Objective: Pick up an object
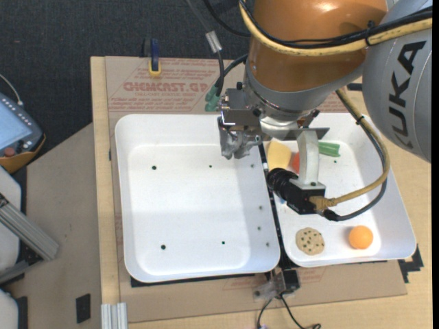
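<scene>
The arm [322, 40] hangs low over the seam between the two bins, and the tool [236, 139] sits just above the inner rim of the left bin [185, 204]. Is it clenched or released? I cannot tell from here, the metal parts bunch together under the wrist, and nothing readable sits in its grip. So the pick looks not yet done.

The candidates all lie in the right bin [384, 204]: a round cookie [310, 240] near the front edge, an orange ball [360, 237] just beside it, a pale yellow block [279, 154] tucked under the arm, a red piece [295, 162] touching that block, and a green piece [329, 148] toward the back.

Room to move? The cookie and ball have open floor around them, well apart from the cluttered back group. But both sit near the front wall, and the divider between bins is tight by the yellow block. A cable [370, 177] loops over the right bin too, worth watching.
</scene>
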### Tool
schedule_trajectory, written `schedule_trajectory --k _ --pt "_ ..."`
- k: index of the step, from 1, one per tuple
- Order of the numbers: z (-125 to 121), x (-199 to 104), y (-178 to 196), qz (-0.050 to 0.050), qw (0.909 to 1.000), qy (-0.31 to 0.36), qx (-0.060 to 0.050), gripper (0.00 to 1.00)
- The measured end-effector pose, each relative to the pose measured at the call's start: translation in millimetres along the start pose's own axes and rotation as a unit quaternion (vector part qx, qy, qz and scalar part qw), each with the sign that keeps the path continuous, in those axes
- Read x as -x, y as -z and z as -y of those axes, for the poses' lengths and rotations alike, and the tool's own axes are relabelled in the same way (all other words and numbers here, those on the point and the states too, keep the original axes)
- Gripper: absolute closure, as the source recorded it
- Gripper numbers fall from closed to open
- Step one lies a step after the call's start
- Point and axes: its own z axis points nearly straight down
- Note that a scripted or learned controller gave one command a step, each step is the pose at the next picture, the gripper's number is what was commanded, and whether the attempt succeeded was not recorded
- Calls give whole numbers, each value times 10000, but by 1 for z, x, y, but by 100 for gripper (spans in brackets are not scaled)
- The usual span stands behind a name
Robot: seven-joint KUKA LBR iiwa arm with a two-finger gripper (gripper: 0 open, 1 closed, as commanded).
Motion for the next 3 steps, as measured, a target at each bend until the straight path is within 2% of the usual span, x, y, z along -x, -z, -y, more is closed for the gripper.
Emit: schedule_trajectory --k 1,2,3 --pt "-3 -4 19 -41 9999 23 101 100" --pt "-24 -10 10 -38 9999 24 104 100" --pt "16 50 -65 -19 10000 -4 31 100"
